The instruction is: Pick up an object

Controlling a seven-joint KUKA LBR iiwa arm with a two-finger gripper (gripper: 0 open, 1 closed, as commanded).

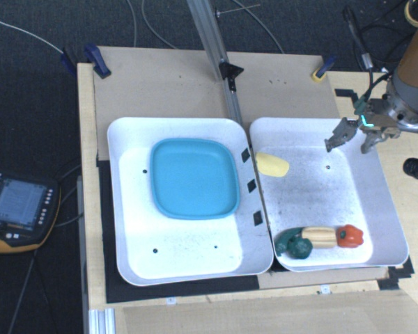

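Nearest the camera, along the front wall of the right bin, a toy of three joined parts is seen: a dark green lump, a tan cylinder and a red piece. It is judged light, rigid and rather smooth; the tan middle would be best pinched across its narrow width. Farther back, by the bin's left wall, a pale yellow piece is found, probably light and perhaps soft, to be gripped across its short side. Farthest, the gripper hangs over the bin's far right corner, fingers spread, nothing held.
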